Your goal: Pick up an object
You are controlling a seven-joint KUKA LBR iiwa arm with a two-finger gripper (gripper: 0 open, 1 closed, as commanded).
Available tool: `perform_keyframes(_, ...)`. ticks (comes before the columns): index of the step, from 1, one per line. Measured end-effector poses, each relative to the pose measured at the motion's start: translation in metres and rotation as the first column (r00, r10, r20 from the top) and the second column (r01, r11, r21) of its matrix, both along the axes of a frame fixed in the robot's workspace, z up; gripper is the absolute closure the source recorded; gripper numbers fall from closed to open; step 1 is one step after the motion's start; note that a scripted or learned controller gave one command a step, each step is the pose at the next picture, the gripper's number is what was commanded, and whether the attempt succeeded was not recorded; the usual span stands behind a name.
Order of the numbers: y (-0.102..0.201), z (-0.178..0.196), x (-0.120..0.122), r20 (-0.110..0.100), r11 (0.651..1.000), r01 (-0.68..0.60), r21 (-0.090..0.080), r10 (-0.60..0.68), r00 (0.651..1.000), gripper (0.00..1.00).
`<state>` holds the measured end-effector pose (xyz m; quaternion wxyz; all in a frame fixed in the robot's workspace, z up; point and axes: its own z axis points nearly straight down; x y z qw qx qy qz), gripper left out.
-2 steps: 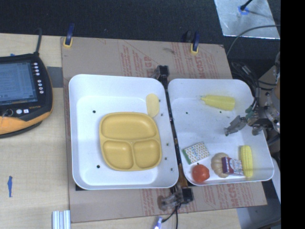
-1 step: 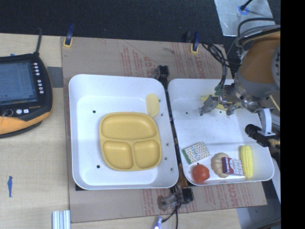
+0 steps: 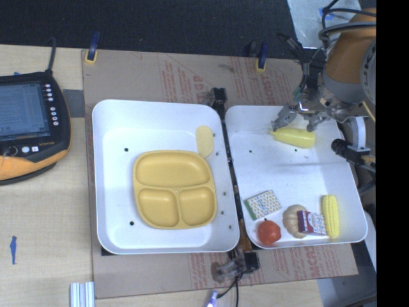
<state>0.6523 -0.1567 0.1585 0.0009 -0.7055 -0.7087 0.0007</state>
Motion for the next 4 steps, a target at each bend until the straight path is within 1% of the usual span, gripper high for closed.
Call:
perform_keyframes(1, 0.0, 0.011, 0.0, -0.001, 1.0, -0.005, 0.0, 0.005, 1.0, 1.0)
perform_keyframes(2, -0.053, 0.052, -0.033, 0.002, 1.0, 0.003, -0.002, -0.003, 1.0, 1.0)
perform_keyframes(3, -0.011, 0.117, -0.031, 0.001, 1.0, 0.0, 0.0, 0.0, 1.0, 1.0)
perform_keyframes(4, 0.027, 0.136, 0.004, 0.001, 1.0, 0.0, 0.0, 0.0, 1.0, 1.0)
